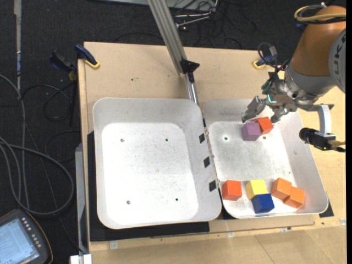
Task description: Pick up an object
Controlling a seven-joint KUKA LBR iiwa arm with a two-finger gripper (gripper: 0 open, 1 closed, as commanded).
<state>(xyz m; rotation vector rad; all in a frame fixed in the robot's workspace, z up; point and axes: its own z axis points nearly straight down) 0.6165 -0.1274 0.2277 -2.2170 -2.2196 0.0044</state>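
In the right bin, near its far edge, a purple block and a small orange block lie touching each other. My gripper hangs just above and behind them, open, with its two fingers spread to either side. The orange block sits just in front of the gap between the fingertips, and nothing is held between them. The grey arm with its orange band reaches in from the upper right.
Along the right bin's near edge lie an orange block, a yellow block, a blue block and two more orange blocks. The left bin stands beside it. A slanted metal pole crosses behind.
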